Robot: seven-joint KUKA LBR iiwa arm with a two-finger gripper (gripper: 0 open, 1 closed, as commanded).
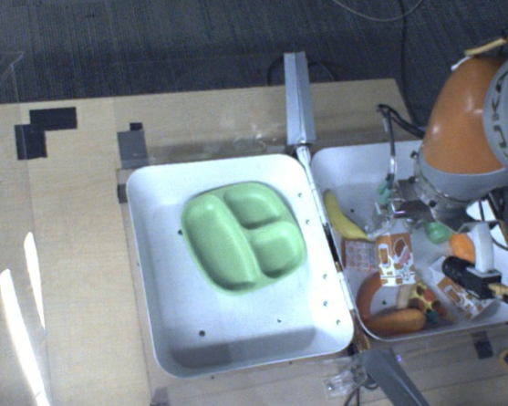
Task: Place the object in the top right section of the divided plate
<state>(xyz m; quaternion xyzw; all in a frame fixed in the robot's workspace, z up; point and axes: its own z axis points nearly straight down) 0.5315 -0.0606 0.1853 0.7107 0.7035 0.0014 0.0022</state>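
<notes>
The plate (243, 236) lay empty in the left bin (175, 345). The claw (399, 200) hung over the right bin's (350, 165) clutter at 3 o'clock; its state could not be told. Picking and placing remained.

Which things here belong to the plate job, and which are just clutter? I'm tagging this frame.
Job:
- green plate, in the left bin
- its top right section
- arm's hand, over the right bin

Lying about, in the right bin:
- banana
- carton
- hot dog
- orange piece
</notes>
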